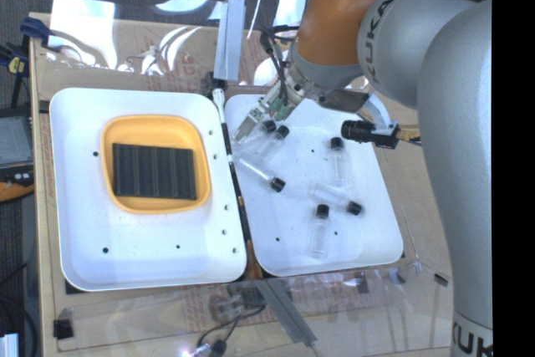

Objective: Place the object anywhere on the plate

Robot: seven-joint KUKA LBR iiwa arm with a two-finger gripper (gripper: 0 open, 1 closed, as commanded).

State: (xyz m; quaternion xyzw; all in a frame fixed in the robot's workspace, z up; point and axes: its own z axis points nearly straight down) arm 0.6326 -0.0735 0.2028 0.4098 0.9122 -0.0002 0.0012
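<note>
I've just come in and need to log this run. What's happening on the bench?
The grey arm reaches in over the right bin, with its gripper low near that bin's upper left corner, close to a clear vial. Several black-capped vials lie scattered in that bin, such as one near the divider. The yellow plate sits in the left bin, carrying only its dark ridged insert. No vial is on it yet.

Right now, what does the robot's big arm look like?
The arm is fat, round and shiny grey, with an orange band above the wrist. A dark cable runs along its top. Its small metal gripper has two thin fingers.
</note>
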